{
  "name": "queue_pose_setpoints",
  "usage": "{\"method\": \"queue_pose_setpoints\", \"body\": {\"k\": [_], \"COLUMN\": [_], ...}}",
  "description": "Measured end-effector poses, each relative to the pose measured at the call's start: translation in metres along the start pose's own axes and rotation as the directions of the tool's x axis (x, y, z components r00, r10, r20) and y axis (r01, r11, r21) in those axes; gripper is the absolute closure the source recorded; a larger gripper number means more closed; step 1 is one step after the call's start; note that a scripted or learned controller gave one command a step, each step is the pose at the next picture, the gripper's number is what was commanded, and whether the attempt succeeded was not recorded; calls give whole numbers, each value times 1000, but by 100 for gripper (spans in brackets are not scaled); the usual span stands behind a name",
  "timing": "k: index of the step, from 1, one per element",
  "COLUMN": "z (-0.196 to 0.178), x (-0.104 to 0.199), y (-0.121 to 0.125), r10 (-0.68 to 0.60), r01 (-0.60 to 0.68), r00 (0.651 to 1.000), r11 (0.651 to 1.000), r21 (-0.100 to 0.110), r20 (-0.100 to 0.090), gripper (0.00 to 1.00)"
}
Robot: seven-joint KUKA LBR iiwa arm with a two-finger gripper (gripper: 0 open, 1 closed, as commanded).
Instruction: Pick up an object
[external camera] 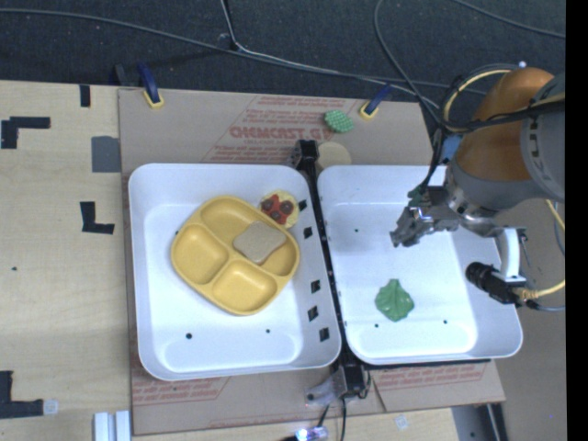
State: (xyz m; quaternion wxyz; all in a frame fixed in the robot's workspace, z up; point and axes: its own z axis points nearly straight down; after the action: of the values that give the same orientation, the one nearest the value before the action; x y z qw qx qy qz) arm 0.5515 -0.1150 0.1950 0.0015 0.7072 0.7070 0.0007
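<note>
The likeliest target is the green leafy piece (395,300), which lies flat on the floor of the right bin (459,338), toward that bin's near edge and roughly midway between its side walls. It is small, bright green, lobed at the outline and low in profile; I judge it soft and thin, so a grasp needs to come straight down and close low against the floor. Nothing touches it, which leaves room on every side. My gripper (405,231) hangs over the same bin, nearer the far edge and well apart from the piece, with nothing between its fingertips; whether the jaws stand wide or narrow I cannot tell at this slant. The grasp is not yet begun. The left bin (152,338) carries a yellow divided tray (207,246) set at its centre, with a tan flat slab (259,241) resting in one compartment and a small red-and-dark item (279,209) at the tray's far corner, next to the wall between the bins. A green textured object (338,120) sits outside the bins on the cardboard sheet (184,127), beyond the far edge.
</note>
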Motion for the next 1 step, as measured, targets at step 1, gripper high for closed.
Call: {"method": "queue_pose_setpoints", "body": {"k": [1], "z": [-53], "x": [0], "y": [1], "r10": [-2], "r01": [2], "r00": [1000], "r11": [1000], "r21": [-2], "r20": [0], "gripper": [100]}}
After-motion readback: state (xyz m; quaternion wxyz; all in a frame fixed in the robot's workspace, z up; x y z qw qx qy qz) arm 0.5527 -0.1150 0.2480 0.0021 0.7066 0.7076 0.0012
